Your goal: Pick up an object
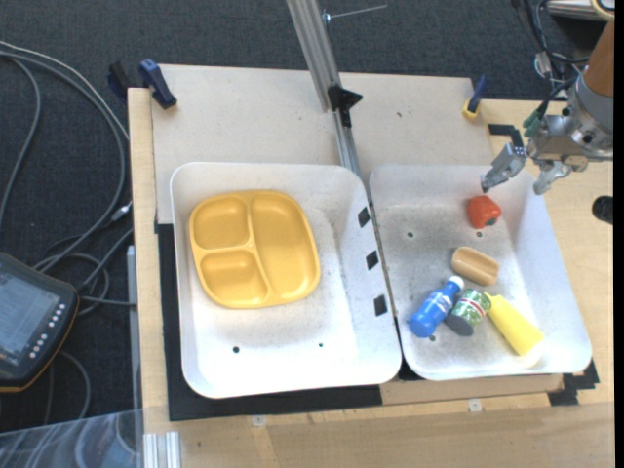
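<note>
My gripper (522, 175) hangs over the far right part of the right bin (556, 252), fingers spread open with nothing between them. Just below and left of it lies a small red object (483, 211) on the bin floor. Further down the bin are a tan bun-shaped piece (474, 263), a blue bottle with a white cap (435, 307), a green-and-white can (469, 310) and a yellow bottle (515, 325), clustered near the front. The grey arm with its orange band enters from the upper right.
The left bin (195, 359) holds a yellow divided plate (253, 248). A metal post (312, 27) rises from behind the gap between the bins. Blue and yellow clamps (156, 81) sit at the board's far corners. Cables and a tablet lie off the bench at left.
</note>
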